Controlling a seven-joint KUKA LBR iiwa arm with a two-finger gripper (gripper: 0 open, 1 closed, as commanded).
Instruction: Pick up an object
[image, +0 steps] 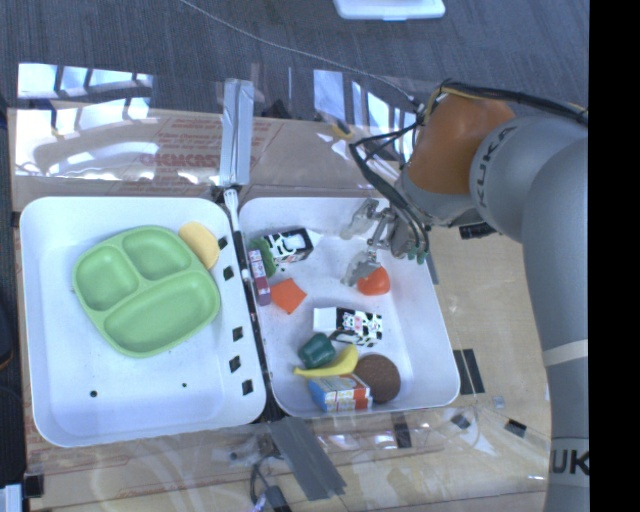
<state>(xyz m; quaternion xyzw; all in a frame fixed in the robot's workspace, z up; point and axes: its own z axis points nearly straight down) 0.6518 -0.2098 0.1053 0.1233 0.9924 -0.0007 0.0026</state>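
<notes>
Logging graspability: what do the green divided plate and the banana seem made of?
Green divided plate: probably molded plastic, matte with a soft sheen, uniform color, rounded compartment ridges. Banana: likely toy plastic, smooth, evenly yellow, slightly glossy; the material can't be confirmed.

One camera sits high above the bench and looks down at a slant. It is far enough back to see both white bins: the left bin (60, 400) and the right bin (430, 340). The grey arm (540, 200) comes in from the right.
</notes>
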